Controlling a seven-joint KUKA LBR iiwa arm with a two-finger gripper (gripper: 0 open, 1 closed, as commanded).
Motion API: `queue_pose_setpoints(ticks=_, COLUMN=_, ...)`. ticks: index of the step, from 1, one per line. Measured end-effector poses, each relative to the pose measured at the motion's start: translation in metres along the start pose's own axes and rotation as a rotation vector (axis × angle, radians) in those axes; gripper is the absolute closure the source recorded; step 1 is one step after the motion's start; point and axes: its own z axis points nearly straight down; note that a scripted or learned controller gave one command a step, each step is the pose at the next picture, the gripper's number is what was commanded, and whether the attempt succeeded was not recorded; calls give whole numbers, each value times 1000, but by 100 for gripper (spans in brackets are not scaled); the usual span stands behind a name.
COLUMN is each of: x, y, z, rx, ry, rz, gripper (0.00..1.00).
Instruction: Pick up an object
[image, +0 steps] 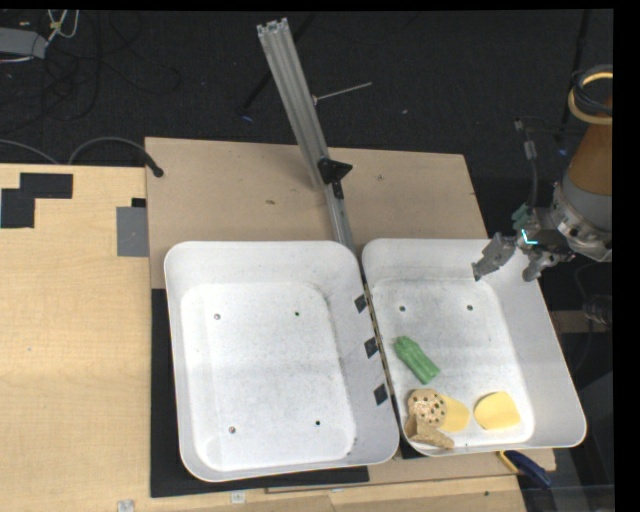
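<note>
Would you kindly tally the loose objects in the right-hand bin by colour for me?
Green: 1, the green block
Yellow: 2, the yellow disc and the yellow lump
Tan, dark-spotted: 1, the cookie-like piece
Tan, plain: 1, the tan wedge
Total: 5

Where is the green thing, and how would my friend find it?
Look in the right bin, along its left wall. The green thing lies there, tilted. It is long and green; the things nearer the front corner are yellow or tan.

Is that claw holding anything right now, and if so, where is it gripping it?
Nothing is held. The claw hangs open over the right bin's far edge, with nothing between its fingers.
</note>
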Motion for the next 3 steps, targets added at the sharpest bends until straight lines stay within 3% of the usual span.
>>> queue_pose_setpoints(ticks=1, x=0, y=1, z=-2, rx=-4, ry=-1, rz=-2, gripper=0)
queue_pose_setpoints(ticks=3, x=-4, y=-2, z=119, rx=2, ry=0, rz=2, gripper=0)
